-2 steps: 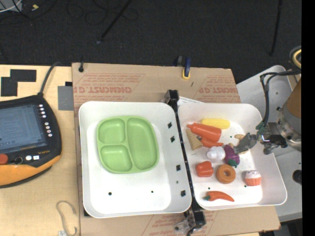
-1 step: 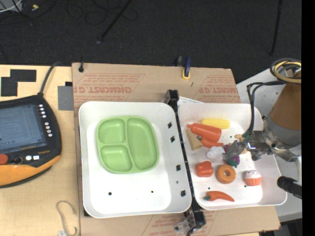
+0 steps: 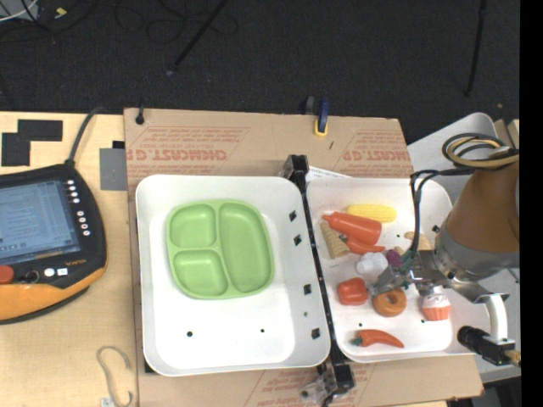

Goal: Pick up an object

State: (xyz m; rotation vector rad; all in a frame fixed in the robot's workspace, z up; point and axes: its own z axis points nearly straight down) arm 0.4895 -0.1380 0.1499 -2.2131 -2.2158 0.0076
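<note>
One orange doughnut (image 3: 390,303) in right bin (image 3: 441,342), just beside fingers (image 3: 397,271)

Red print on the cardboard sheet (image 3: 254,147) under the bins, upside down and not surely legible, pendant screen (image 3: 34,219) at 9 o'clock too blurred to read

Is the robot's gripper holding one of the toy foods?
It cannot be told. The gripper sits low in the right bin among the toy foods, just above the orange donut.

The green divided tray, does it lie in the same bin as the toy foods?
No, the green divided tray lies in the left bin, while the toy foods such as the corn lie in the right bin.
</note>
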